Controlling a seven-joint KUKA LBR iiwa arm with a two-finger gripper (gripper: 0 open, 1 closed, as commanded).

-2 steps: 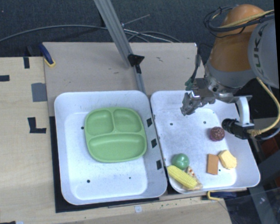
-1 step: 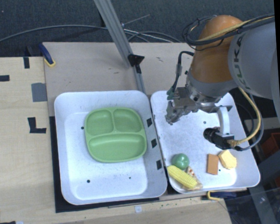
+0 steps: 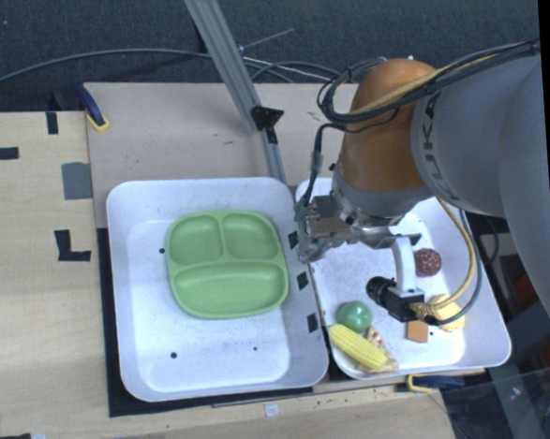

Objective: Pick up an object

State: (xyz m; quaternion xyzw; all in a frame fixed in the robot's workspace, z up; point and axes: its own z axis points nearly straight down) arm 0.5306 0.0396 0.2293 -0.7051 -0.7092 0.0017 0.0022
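Note:
The right bin [image 3: 481, 340] holds several small items. A yellow corn cob [image 3: 359, 347] lies at its front left corner, with a green ball [image 3: 354, 315] just behind it. An orange cube [image 3: 416, 331] and a yellow piece [image 3: 451, 316] sit further right, and a dark red round item [image 3: 427, 261] lies near the arm. The gripper [image 3: 314, 235] hangs low over the left edge of the right bin, by the divider between the bins. The arm's wrist covers much of it. No item shows in its grasp.
The left bin [image 3: 149, 363] holds a green divided plate [image 3: 227, 264]. A black and white part [image 3: 397, 285] hangs below the wrist over the right bin. The grey arm with its orange band [image 3: 390, 112] covers the back of the right bin. A metal post [image 3: 236, 66] stands behind.

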